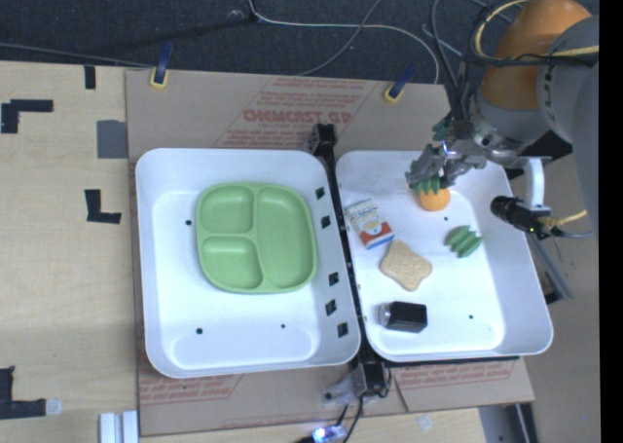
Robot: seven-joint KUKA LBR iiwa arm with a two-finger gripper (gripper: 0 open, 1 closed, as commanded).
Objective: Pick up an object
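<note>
My gripper (431, 176) hangs over the back of the right bin (506, 319), directly above a small orange carrot-like toy (435, 200) and touching or nearly touching its top. Further objects lie in this bin: a small carton with a red and white label (369, 222), a tan slice of toast (405, 266), a green pea pod (463, 240) and a black block (403, 315). The toy's upper part is hidden by the gripper.
The left bin (165, 266) holds a green divided plate (257, 238). A black clip strip (333, 237) runs between the bins. Cables (389, 3) trail across the dark surface behind, and the arm's orange band (531, 42) rises at the upper right.
</note>
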